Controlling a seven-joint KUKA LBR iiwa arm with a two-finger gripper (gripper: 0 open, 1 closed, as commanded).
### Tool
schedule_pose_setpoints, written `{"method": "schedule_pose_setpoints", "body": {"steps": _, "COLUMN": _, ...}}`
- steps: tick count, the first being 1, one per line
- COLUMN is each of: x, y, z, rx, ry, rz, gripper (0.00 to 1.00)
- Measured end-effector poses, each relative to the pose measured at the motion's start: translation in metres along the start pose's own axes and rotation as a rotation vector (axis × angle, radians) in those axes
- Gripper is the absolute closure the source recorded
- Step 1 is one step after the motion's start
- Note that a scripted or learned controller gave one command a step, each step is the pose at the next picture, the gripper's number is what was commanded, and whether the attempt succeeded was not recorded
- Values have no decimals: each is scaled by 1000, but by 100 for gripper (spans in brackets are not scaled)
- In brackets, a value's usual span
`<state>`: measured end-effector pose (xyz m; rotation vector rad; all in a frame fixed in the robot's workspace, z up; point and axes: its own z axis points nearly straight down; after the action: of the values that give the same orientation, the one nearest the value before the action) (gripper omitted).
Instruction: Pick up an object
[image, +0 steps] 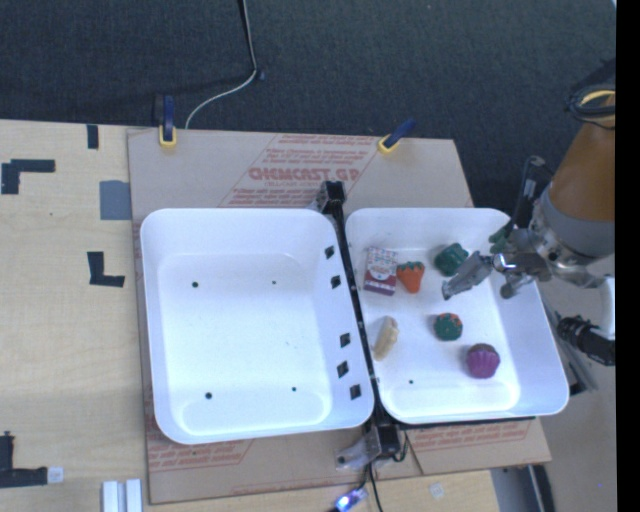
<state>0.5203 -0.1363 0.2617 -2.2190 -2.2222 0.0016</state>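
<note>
The right bin (520, 400) holds several small items. A red-and-white packet (380, 270) lies beside an orange-red toy (410, 276) near the divider. A dark green piece (451, 258) sits further right, with a green-and-red toy (447, 326) below it. A purple toy (482, 360) lies to the lower right and a pale yellow piece (385, 336) to the lower left. My gripper (488, 279) hovers over the bin's right side, just right of the dark green piece. Its fingers are spread open with nothing between them.
The left bin (160, 300) stands against the right one on a cardboard sheet (290, 170) held by clamps. The arm's orange band (585, 175) rises at the right edge. A black cable (590, 340) hangs by the bin's right rim.
</note>
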Motion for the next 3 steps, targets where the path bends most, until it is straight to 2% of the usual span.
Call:
{"method": "schedule_pose_setpoints", "body": {"steps": 1, "x": -12, "y": 43, "z": 160, "rx": 12, "ry": 2, "rz": 0, "gripper": 0}}
{"method": "schedule_pose_setpoints", "body": {"steps": 2, "x": -30, "y": 107, "z": 178, "rx": -2, "ry": -1, "rz": -2, "gripper": 0}}
{"method": "schedule_pose_setpoints", "body": {"steps": 3, "x": 15, "y": 140, "z": 182, "rx": 46, "ry": 1, "rz": 8, "gripper": 0}}
